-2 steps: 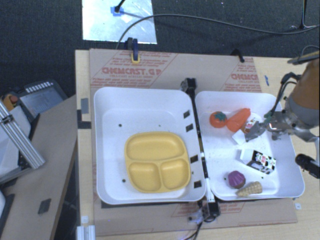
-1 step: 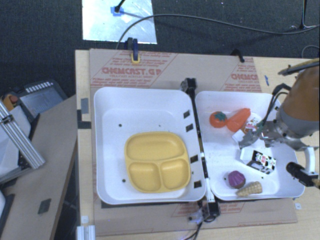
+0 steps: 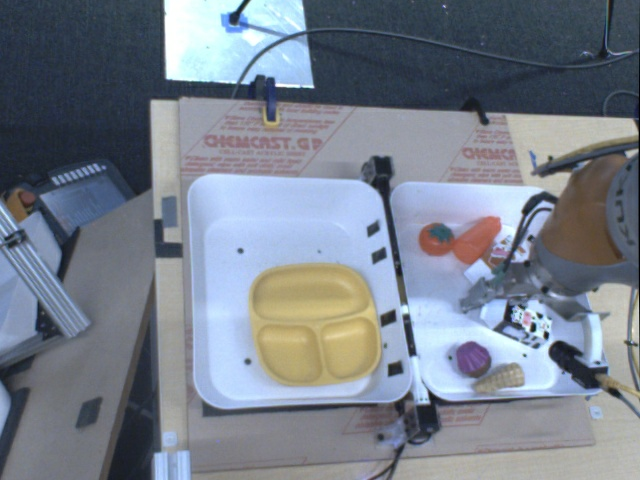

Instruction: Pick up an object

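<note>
Gripper [image 3: 497, 293] low in right bin [image 3: 440, 368], above black-and-white cow toy [image 3: 526, 320]; finger state cannot tell. Toy looks small, light, rigid plastic; best pinched across body.

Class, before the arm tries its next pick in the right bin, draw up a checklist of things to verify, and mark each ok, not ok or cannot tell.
1. Gripper is over the right bin: ok.
2. An object is held between the fingers: cannot tell.
3. Pickable objects lie in the bin: orange carrot toy, purple toy, cone: ok.
4. Black-and-white toy is free of the arm: not ok, it lies tight against the wrist.
5. Yellow tray sits in the left bin, away from the arm: ok.
</note>
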`<state>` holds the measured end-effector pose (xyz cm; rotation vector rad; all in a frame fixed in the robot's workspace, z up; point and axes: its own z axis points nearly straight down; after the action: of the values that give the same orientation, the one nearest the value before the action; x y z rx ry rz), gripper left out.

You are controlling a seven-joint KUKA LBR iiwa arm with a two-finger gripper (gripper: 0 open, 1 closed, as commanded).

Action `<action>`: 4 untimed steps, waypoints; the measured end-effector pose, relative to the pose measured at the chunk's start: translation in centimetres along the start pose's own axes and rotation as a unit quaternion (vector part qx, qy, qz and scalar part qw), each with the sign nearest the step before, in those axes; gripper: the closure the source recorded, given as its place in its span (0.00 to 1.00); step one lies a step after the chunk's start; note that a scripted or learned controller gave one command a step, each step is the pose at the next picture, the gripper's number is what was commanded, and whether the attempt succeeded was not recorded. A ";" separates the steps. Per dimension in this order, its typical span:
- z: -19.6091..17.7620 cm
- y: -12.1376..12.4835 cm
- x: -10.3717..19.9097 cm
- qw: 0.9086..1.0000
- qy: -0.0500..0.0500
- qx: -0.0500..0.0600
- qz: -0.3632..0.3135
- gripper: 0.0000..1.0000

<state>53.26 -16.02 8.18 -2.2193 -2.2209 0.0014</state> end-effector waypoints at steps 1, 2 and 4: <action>-1.4 0.2 -0.1 1.000 -0.001 -0.003 0.000 1.00; -6.1 1.1 -0.4 1.000 -0.001 -0.004 -0.001 1.00; -18.2 2.0 -0.6 1.000 -0.002 -0.005 -0.003 1.00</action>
<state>55.30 -16.65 26.33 -2.2205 -2.2332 -0.0067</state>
